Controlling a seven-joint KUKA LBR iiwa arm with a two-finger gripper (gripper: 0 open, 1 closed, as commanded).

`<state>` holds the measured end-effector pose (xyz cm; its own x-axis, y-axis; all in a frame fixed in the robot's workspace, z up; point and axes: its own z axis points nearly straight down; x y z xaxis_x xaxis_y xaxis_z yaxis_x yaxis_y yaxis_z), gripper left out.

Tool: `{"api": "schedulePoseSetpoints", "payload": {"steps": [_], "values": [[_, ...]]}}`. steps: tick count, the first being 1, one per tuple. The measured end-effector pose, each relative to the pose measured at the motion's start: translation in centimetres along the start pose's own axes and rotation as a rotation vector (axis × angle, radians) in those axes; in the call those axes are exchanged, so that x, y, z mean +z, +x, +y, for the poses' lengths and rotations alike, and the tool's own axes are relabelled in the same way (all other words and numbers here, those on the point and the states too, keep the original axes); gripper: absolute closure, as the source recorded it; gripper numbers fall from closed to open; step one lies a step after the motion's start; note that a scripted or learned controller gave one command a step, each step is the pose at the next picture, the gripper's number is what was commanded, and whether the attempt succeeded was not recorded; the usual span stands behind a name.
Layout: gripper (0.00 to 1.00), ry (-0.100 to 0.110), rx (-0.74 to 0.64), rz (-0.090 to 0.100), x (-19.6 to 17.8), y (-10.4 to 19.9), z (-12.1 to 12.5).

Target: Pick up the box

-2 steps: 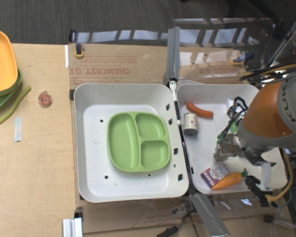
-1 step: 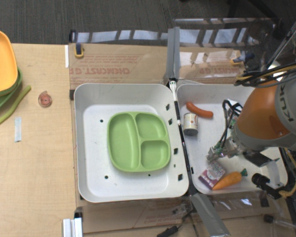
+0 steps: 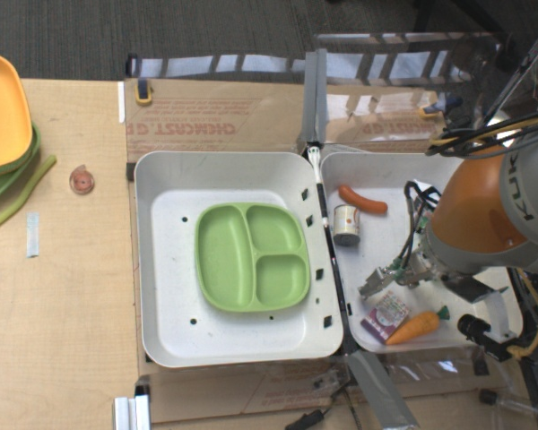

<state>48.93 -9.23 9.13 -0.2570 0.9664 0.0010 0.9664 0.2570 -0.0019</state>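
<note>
One box (image 3: 389,313), one carrot (image 3: 415,326), one sausage (image 3: 363,201), one can (image 3: 345,225), jaws (image 3: 377,283) state unclear.

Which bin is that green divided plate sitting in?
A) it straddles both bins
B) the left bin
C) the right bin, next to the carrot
B: the green divided plate lies flat in the middle of the left bin, while the carrot, the hot dog and the small can are all in the right bin.
</note>
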Motion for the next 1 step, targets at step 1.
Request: {"api": "schedulePoseSetpoints", "payload": {"steps": [1], "values": [[0.00, 0.000, 0.050, 0.000, 0.03, -0.21, -1.31]]}}
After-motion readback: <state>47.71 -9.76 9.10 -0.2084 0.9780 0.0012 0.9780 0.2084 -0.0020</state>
